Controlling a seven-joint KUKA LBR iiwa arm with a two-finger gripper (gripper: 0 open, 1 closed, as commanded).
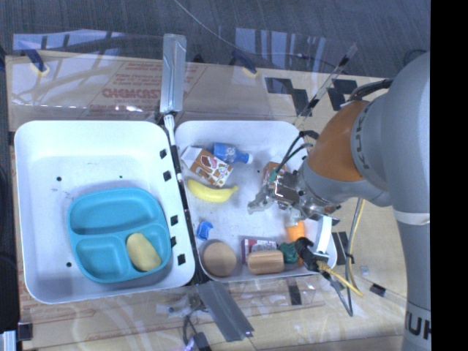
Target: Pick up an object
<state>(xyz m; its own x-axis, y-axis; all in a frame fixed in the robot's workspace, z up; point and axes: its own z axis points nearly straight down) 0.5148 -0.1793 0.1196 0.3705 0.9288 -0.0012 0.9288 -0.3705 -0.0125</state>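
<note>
Here, nearest to the camera in the right bin [241, 129], a row of things lies along the near wall: a round brown disc [219, 258] at the left, a tan block [265, 261] just beside it on the right, and then a small green piece [291, 252] with an orange piece [295, 231] a little farther. A small blue item [204, 230] rests near the divider between the two bins. In the left bin [44, 152], a blue sectioned tray [110, 214] sits toward the near right corner, and a yellow oval object [144, 251] lies in its near right compartment. Farther in the right bin, about the middle, a banana [212, 191] lies across, touching a brown and white carton [211, 168] just behind it, and a blue and white bottle [229, 153] lies beyond that, toward the far wall. The gripper [265, 199] reaches in from the right and hangs low over the middle of the right bin, to the right of the banana and apart from it; its fingers [256, 202] look released, with nothing seen between them. Behind the bins, the surface [110, 86] carries clear plastic sheets, and the grey arm [398, 152] with its orange band stands at the far right.
</note>
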